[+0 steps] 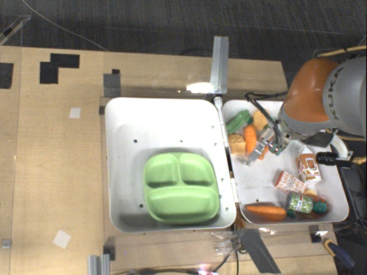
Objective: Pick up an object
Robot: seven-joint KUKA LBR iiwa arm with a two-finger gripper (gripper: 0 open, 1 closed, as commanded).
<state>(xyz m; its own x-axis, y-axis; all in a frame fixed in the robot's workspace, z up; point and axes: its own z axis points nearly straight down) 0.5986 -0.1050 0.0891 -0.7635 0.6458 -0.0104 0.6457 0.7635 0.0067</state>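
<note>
step: grasp attempt | gripper (259, 149) low in the right white bin (338, 211), right by the small orange carrot-shaped toy (250, 136) | grip state: honestly can't tell, too blurry | tip: centre over the carrot, avoid the green leafy toy (238, 121)

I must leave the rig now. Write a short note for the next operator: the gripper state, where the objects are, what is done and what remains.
Gripper: low in the right bin, beside the upright carrot near the bin's upper left. Whether it is open or shut cannot be told.
Objects: all in the right bin: a green item at the upper left, two small cartons and in the middle, a lying carrot and a green bottle at the front edge.
Left bin: holds a green divided tray.
Done: nothing seen lifted.
Left: grasp one object and raise it.
</note>
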